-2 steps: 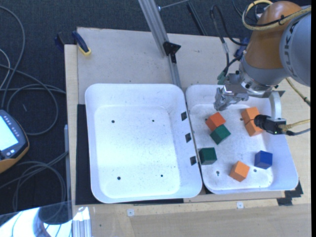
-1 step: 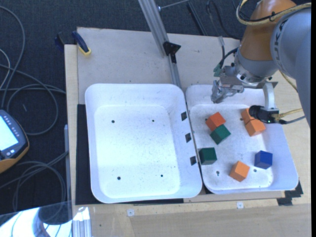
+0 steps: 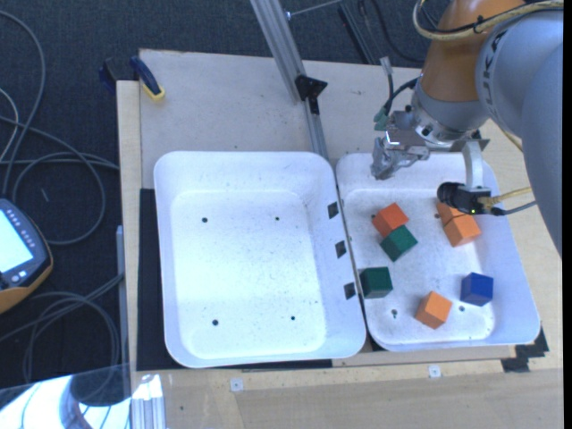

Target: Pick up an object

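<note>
The right bin (image 3: 509, 266) holds several small blocks. An orange block (image 3: 390, 217) touches a dark green block (image 3: 399, 241) near the bin's middle. A second green block (image 3: 376, 281) lies by the left wall. Another orange block (image 3: 460, 228) sits at the right, a blue block (image 3: 477, 288) below it, and a third orange block (image 3: 434, 309) near the front. My gripper (image 3: 393, 159) hangs over the bin's far left rim, above and behind the orange and green pair. Nothing hangs from it.
The left bin (image 3: 179, 239) stands beside the right one, with black clips (image 3: 340, 248) along the shared wall. A slanted metal rail (image 3: 286, 52) crosses the bench at the back. Cables and a yellow-handled device (image 3: 18, 257) lie off the bench to the left.
</note>
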Controlling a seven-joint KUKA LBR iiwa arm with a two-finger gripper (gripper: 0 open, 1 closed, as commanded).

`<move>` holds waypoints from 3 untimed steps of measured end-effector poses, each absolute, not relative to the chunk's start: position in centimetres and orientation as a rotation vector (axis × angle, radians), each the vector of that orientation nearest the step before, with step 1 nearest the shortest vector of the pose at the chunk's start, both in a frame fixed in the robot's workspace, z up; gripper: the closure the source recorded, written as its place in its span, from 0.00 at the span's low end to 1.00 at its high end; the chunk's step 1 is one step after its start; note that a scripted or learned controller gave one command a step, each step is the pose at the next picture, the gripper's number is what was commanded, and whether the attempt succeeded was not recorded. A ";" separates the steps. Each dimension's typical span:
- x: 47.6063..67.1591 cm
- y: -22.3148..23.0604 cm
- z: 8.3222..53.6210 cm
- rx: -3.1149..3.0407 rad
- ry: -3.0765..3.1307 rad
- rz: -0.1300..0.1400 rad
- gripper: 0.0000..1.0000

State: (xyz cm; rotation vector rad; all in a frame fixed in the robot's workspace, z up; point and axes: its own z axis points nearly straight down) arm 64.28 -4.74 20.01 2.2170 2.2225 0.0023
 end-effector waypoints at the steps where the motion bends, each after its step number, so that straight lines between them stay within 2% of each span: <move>1: 64.4 -4.1 20.0 2.219 2.221 0.001 1.00; 2: 67.0 -2.1 20.0 2.216 2.224 0.004 1.00; 3: 66.1 -1.5 20.0 2.221 2.224 -0.002 1.00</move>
